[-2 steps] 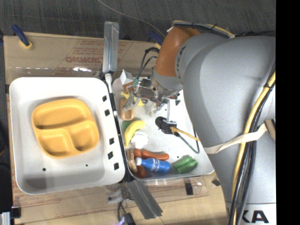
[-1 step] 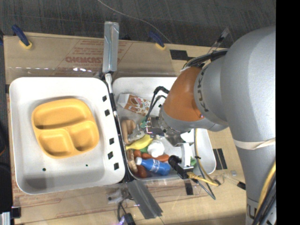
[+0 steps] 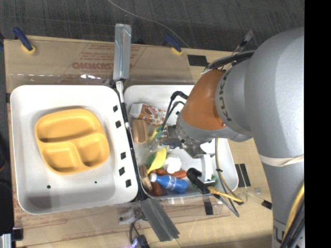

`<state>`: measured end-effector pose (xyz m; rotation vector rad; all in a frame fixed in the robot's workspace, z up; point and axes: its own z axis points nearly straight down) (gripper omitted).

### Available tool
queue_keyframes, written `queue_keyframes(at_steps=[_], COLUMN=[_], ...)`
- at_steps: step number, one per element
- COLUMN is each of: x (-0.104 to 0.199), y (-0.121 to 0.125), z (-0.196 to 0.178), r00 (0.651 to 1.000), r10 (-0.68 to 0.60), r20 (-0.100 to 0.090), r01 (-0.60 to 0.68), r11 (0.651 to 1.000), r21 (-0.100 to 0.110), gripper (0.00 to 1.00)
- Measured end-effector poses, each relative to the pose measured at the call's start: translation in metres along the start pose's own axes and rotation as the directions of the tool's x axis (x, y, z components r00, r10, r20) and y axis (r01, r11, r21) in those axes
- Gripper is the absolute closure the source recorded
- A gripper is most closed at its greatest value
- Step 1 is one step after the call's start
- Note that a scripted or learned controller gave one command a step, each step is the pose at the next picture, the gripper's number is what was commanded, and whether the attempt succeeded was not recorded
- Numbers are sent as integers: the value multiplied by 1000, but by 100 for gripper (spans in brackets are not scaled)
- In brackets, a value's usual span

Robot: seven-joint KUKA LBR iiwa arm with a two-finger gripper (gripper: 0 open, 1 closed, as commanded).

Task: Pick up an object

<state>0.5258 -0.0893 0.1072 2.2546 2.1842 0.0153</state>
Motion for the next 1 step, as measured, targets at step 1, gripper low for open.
queue_keyframes(at_steps=[1], x=[61], y=[-28], z=[-132], r00=[1000], r10=[31], r20=[3], r01=[-31], r11=[1000], r21=[3], gripper=[100])
